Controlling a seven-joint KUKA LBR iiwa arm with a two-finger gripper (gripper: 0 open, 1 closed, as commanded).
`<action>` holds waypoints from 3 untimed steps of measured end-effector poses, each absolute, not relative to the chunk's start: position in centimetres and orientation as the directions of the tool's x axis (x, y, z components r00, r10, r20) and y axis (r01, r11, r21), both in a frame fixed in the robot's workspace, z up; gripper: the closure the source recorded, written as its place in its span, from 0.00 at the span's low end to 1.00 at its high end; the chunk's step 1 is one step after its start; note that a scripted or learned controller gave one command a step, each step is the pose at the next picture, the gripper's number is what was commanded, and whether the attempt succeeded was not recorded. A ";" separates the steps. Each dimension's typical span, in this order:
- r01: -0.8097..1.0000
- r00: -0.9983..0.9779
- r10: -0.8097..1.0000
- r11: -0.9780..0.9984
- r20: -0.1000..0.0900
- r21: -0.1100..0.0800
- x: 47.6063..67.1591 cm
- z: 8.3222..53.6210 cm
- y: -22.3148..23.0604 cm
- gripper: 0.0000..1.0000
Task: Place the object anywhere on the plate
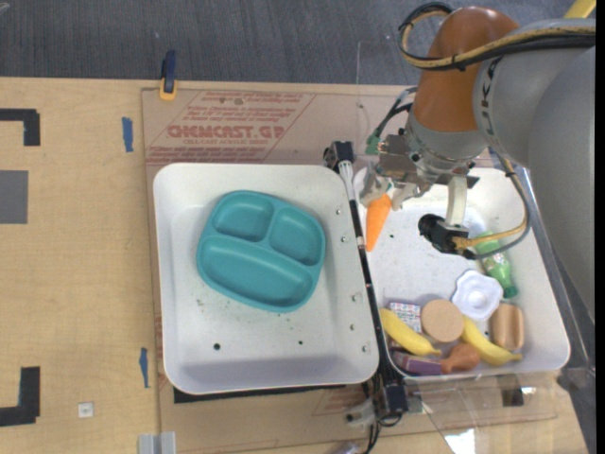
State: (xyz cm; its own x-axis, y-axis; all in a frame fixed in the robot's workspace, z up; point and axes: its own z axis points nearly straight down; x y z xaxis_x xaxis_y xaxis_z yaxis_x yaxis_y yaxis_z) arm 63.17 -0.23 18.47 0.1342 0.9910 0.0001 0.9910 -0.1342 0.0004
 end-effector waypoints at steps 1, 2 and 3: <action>0.924 0.383 0.924 -0.383 -0.001 -0.009 57.6 18.4 6.1 1.00; 0.804 0.595 0.804 -0.595 0.002 -0.002 60.1 20.9 15.0 1.00; 0.803 0.596 0.803 -0.596 -0.001 -0.001 60.1 20.9 14.7 0.00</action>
